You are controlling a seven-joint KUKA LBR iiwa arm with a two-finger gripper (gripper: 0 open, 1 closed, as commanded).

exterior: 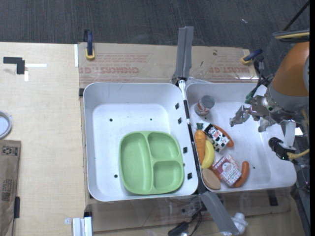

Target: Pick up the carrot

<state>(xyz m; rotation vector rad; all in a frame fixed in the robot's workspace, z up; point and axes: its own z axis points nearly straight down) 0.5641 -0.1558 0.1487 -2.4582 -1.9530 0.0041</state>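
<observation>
Task barely begun. Carrot lying untouched in right bin, hard against the divider on its left side, touching banana and just beside a small printed packet. Gripper hovering over the same bin, well apart from the carrot, nothing visibly held; spread or pressed together cannot tell. Left: reaching across, descending, grasping, lifting.
</observation>
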